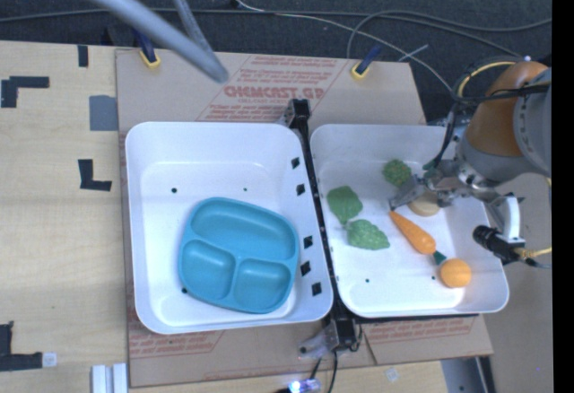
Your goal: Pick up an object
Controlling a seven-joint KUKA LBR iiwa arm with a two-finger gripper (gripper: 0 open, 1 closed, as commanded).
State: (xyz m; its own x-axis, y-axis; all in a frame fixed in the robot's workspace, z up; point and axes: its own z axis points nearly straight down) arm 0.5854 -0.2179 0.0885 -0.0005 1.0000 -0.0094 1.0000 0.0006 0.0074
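In the right bin [359, 294], toward its far right edge: gripper [421, 196] low over a pale roundish object [427, 206], touching or nearly so. Fingers' spread impossible to tell. Probably a light, stiff, smooth plastic toy, apt to slip; best pinched across its middle. Just beside, nearer the front edge: carrot [413, 232] and orange [455, 273].

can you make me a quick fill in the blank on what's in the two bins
1. The blue tray lies in the ___ bin.
2. The carrot lies in the ___ bin.
3. The round fruit near the carrot's leafy end is ___ in colour.
4. The gripper is over the ___ bin.

Missing words: left; right; orange; right
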